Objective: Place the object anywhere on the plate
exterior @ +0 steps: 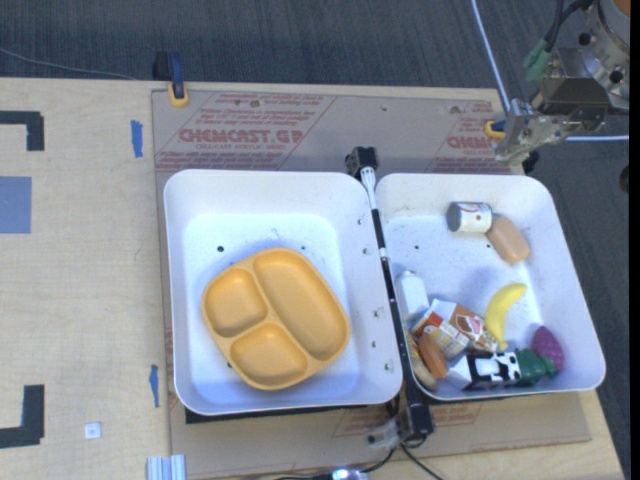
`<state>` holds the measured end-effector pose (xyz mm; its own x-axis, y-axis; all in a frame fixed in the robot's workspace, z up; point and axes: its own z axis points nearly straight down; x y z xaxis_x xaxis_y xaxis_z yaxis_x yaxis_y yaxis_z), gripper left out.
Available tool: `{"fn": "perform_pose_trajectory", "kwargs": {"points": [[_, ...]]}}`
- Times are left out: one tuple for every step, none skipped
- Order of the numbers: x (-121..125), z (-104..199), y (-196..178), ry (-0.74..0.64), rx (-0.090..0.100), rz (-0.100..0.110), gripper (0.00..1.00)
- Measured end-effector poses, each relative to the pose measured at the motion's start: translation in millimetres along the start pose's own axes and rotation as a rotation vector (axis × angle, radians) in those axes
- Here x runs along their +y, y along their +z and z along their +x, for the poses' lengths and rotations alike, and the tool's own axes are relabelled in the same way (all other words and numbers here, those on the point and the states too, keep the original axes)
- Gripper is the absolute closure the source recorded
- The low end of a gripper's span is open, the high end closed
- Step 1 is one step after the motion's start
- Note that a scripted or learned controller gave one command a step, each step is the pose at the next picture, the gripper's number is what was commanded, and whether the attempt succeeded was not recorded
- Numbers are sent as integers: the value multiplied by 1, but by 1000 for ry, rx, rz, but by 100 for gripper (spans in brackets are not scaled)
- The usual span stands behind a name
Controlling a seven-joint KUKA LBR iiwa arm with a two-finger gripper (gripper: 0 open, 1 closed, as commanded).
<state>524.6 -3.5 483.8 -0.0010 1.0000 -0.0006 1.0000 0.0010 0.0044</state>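
the tool (pixel 515 140) hangs above the right bin's (pixel 575 298) far rim; i cannot tell its state. the banana (pixel 505 310) lies in that bin amid clutter: light, stiff, likely slick, best pinched across its middle. the plate (pixel 275 318), 3 compartments bare, sits in the left bin (pixel 190 268).

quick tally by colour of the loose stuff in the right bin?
Yellow: 1, banana
Purple: 1, eggplant-like toy
Tan: 1, bread-like piece
White/grey: 2, can, bottle
Black and white: 1, cow toy
Orange/mixed: 1, packet
Total: 7, though the corner pile may hide more.
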Motion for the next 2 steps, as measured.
{"fn": "perform_pose_trajectory", "kwargs": {"points": [[2,0,41,1,1,5,100],[-3,2,50,1,0,6,100]]}}
